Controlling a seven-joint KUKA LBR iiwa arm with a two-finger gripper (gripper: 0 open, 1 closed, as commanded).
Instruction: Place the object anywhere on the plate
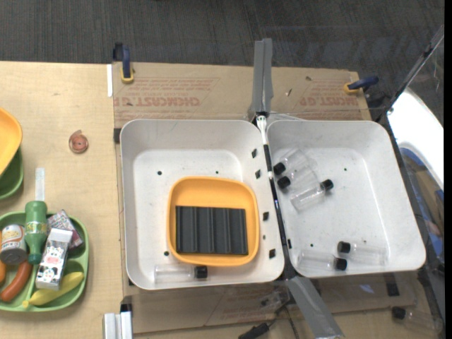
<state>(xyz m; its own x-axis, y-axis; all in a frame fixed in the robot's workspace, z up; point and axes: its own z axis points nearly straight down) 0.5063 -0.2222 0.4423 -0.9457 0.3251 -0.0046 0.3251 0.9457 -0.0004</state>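
Since the clear vial (311,191) was lying loose mid-way in the right bin (395,161), well apart from the yellow plate (212,184) in the left bin (141,189), I'd have pinched it across its body, not the cap. A black ribbed block (211,230) already covered most of the plate, so landing on top was probably fine. Couldn't tell if the claw was spread or pinched.

Red print ran across the cardboard sheet (233,90) under the bins, upside down and mirrored from this view. Left block (164,100) looked like "CHEMCNZT GP", w/ a smaller line above it too fine to read. Right block (323,99) similar, fainter, not legible. Labels on the can (12,239) and small carton (52,258) in the green tray (78,282): too small to read.
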